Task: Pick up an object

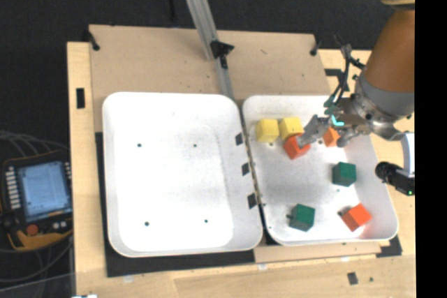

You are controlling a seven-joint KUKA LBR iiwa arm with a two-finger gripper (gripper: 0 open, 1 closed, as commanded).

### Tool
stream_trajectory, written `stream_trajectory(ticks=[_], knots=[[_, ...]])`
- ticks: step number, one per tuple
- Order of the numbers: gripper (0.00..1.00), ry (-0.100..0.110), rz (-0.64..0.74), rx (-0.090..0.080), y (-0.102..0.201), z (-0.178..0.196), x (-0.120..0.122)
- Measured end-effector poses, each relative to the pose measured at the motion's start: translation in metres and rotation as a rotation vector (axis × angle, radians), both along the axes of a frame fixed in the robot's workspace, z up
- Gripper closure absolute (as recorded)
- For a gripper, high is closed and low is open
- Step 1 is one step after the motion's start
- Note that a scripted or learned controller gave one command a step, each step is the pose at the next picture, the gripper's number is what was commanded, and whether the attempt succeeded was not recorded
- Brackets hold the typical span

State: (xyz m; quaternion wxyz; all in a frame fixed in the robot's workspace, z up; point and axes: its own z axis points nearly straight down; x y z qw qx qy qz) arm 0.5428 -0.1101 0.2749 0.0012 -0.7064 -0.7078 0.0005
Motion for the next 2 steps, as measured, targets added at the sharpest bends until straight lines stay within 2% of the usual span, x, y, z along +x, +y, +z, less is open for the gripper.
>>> stream_trajectory(ticks=[1,2], knots=[[0.00,-0.004,-0.002,-0.001,-0.001,0.002,0.001],[0.00,0.002,-0.003,-0.002,-0.002,-0.058,-0.006]])
